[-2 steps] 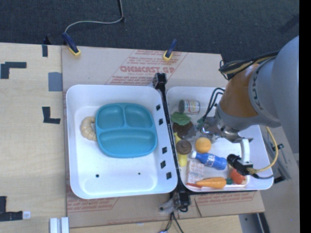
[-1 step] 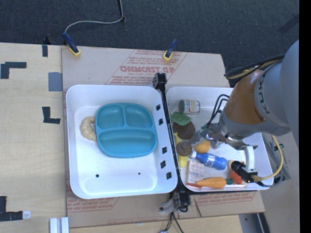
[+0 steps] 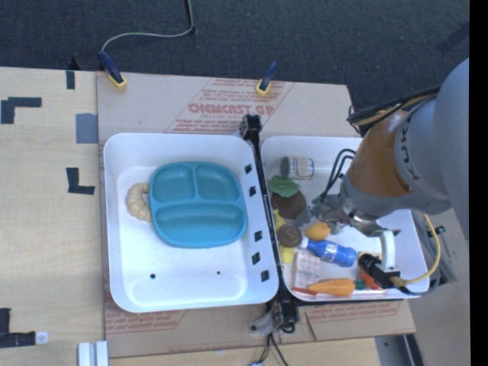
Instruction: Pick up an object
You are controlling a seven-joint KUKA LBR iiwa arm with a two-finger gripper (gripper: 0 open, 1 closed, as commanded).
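The arm (image 3: pixel 412 155) reaches into the right bin (image 3: pixel 415 259). The gripper (image 3: pixel 329 218) sits low among the clutter there, above a bottle (image 3: pixel 333 252) and beside an orange ball (image 3: pixel 318 230); its grasp state cannot be determined. The left bin (image 3: pixel 122 280) holds a blue tray (image 3: pixel 198 204).

1. A dark grey carpeted floor (image 3: pixel 305 21) is stretching across the far side.
2. A thin white cable (image 3: pixel 156 35) is trailing over it.
3. A brown printed cardboard sheet (image 3: pixel 221 109) is covering the pale wooden bench (image 3: pixel 46 235), with yellow-and-blue clamps (image 3: pixel 113 72) pinning its far edge.
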